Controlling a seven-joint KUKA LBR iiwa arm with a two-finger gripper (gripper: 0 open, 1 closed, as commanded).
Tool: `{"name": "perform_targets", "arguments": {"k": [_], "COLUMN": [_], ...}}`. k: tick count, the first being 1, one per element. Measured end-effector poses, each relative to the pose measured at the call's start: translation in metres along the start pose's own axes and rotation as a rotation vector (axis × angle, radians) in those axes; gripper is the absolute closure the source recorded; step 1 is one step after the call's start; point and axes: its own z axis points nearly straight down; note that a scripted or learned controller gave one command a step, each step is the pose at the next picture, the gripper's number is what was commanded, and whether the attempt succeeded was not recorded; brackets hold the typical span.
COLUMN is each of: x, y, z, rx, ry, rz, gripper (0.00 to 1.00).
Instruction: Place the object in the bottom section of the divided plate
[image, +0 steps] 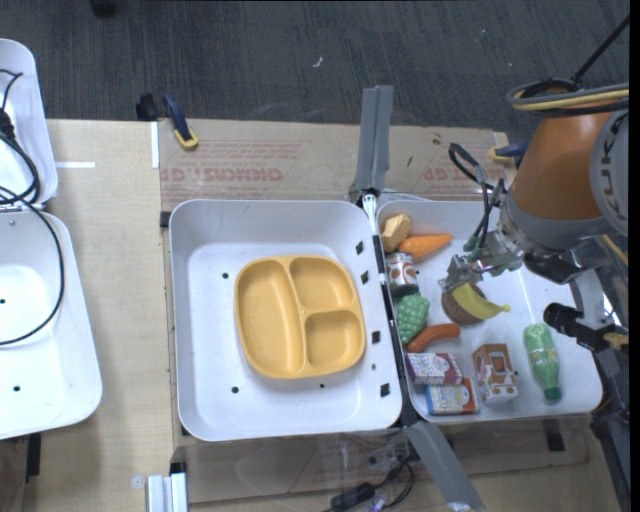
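While the banana (480, 302) is lying in the right bin (575, 385) w/ the gripper (466, 277) hovering just above it, fingers spread and gripping nothing, the yellow divided plate (300, 315) is sitting in the left bin (200, 300), w/ a carrot (428, 243) lying far-left of the banana.

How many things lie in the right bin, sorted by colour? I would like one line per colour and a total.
Orange: 2, a carrot and a smaller carrot
Green: 2, a bottle and a knobbly item
Yellow: 2, a banana and a wedge
Red and white: 3, a can and two cartons
Blue: 1, a box
Total: 10
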Motion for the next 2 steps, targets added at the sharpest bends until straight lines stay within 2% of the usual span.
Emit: {"name": "perform_targets", "arguments": {"k": [1,2], "x": [0.071,0.110], "y": [0.037,0.050], "z": [0.000,0.000], "rx": [0.000,-0.001], "ry": [0.000,-0.001], "rz": [-0.213,-0.430], "gripper": [1.00,1.00]}}
